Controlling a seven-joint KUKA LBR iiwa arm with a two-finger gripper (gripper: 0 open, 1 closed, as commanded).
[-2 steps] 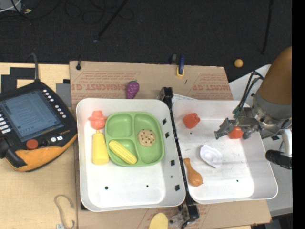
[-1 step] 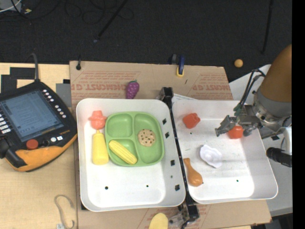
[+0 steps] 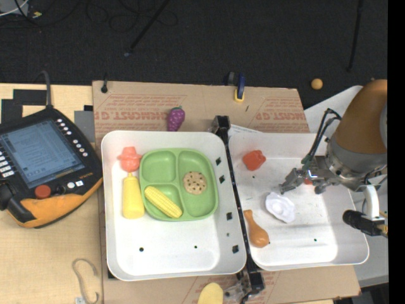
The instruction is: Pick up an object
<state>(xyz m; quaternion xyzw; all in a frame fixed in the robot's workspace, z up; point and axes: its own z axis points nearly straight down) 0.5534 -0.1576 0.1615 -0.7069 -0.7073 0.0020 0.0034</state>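
My gripper [image 3: 305, 185] hangs over the right bin [image 3: 342, 249], its two fingers spread apart with nothing between them, so it is open. Just below and left of it lies a crumpled white object [image 3: 280, 206]. A red pepper-like toy [image 3: 254, 160] sits at the bin's far left. A tan drumstick-shaped toy [image 3: 255, 230] lies near the bin's front left corner. The grey arm with its orange band [image 3: 364, 119] comes in from the right.
The left bin [image 3: 164, 252] holds a green divided plate [image 3: 158, 167] with a corn cob [image 3: 163, 201] and a cookie [image 3: 195, 182], plus a yellow bottle [image 3: 131, 196] and a pink toy [image 3: 128, 159]. A purple toy [image 3: 175, 118] lies behind the bins, a control pendant [image 3: 44, 163] at left.
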